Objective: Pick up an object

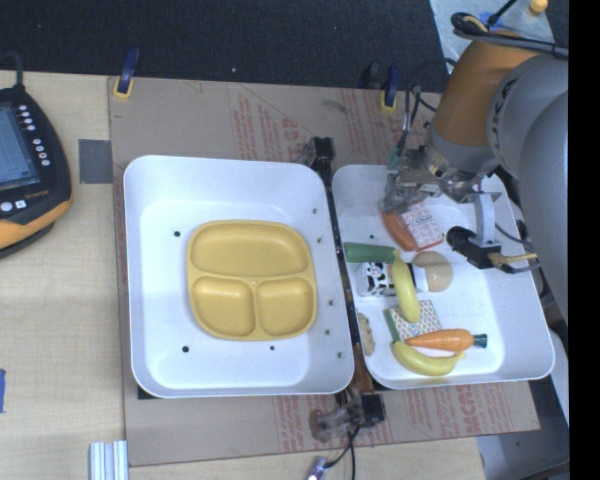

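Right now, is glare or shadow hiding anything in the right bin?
Camera view: the left bin is bright, slightly washed out; the right bin is evenly lit, with carrot and bananas clear; near the pincer, the arm's shadow and bulk obscure the items.

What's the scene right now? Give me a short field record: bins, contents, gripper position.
left bin: holds a yellow divided tray
right bin: holds the loose items
items: carrot, two bananas, orange-red packet, green stick, beige round piece, black-and-white item
gripper: low over the far end of the right bin, just above the orange-red packet
grasp: finger state hidden, nothing seen held
off-bench: teach pendant at the left edge
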`<state>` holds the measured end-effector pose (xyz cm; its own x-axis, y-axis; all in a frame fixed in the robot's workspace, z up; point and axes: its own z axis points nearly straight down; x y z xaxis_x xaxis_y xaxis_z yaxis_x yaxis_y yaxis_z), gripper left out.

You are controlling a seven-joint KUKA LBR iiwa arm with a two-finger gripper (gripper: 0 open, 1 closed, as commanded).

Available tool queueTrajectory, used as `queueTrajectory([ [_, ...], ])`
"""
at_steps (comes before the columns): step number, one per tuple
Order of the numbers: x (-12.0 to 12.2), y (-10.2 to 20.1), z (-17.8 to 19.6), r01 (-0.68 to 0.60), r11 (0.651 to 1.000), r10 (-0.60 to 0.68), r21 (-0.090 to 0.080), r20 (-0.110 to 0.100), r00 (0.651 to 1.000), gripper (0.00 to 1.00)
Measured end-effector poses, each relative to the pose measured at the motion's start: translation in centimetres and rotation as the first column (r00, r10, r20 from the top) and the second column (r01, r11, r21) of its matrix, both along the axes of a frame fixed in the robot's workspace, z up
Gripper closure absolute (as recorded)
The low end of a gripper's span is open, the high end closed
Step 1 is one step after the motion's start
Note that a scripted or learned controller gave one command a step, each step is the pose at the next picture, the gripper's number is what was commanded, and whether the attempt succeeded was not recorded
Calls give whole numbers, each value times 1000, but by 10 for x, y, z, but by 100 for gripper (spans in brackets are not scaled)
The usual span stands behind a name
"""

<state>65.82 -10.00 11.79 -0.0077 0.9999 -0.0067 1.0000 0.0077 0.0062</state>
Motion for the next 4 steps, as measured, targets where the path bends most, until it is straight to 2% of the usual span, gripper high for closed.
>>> queueTrajectory([
  [1, 0, 0, 0, -1, 1000, 1, 0, 0, 1000, 0],
  [2, 0, -1, 10, -2, 1000, 2, -2, 3, 1000, 100],
  [3, 0, -1, 10, -2, 1000, 2, -2, 3, 1000, 0],
  [4, 0, -4, -22, 3, 1000, -3, 4, -5, 1000, 0],
])
